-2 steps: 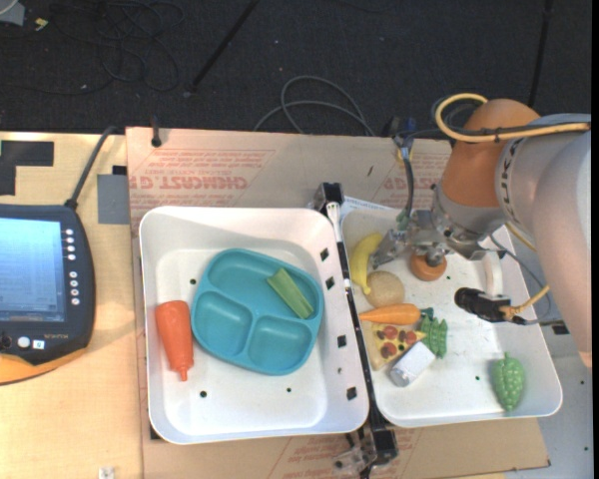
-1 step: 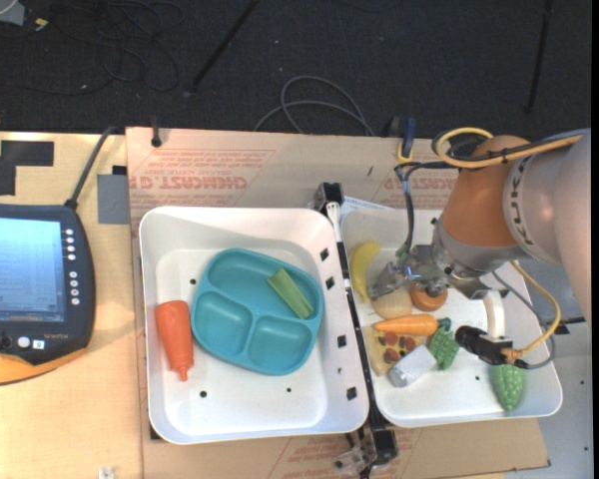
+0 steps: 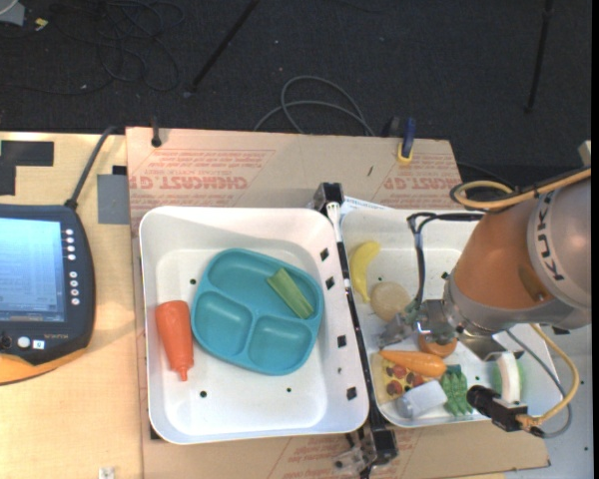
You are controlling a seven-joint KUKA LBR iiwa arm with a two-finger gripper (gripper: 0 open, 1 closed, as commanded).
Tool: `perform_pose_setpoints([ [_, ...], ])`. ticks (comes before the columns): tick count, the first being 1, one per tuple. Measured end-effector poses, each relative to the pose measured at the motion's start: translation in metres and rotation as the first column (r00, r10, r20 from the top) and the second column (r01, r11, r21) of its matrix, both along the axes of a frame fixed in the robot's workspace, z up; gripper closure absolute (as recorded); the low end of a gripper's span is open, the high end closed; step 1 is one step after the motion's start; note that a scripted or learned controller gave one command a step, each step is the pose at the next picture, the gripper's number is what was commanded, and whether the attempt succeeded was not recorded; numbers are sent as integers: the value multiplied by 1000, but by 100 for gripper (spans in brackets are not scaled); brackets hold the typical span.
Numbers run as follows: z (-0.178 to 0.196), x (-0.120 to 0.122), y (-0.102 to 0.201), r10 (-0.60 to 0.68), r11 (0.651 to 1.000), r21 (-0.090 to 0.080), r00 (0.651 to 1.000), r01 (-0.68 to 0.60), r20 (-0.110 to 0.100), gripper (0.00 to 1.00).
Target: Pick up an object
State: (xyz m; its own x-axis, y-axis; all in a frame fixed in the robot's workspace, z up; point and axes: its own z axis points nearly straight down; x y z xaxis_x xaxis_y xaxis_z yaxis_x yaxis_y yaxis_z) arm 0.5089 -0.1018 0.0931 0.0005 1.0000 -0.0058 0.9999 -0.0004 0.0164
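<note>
hand (image 3: 431, 329): low in right white bin (image 3: 434, 247), finger state impossible to tell | beside it: smooth tapered orange plastic carrot (image 3: 415, 362), lying flat, touching green leafy toy (image 3: 455, 389)

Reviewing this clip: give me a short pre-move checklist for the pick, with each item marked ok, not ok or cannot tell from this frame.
1. End effector is over the right bin, among the items: ok.
2. Whether an object sits between its fingers: cannot tell, the wrist hides them.
3. Candidate objects are within the right bin: ok; banana, carrot and a round beige item lie near it.
4. Objects are spaced for a clean grasp: not ok, those at the bin's near end are crowded together.
5. Left bin items are away from the arm: ok; teal divided plate and orange bottle sit there.
</note>
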Motion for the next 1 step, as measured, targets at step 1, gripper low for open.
perform_pose_setpoints([
  [1,99,-32,87,7,1000,10,1000,-7,-12,0],
])
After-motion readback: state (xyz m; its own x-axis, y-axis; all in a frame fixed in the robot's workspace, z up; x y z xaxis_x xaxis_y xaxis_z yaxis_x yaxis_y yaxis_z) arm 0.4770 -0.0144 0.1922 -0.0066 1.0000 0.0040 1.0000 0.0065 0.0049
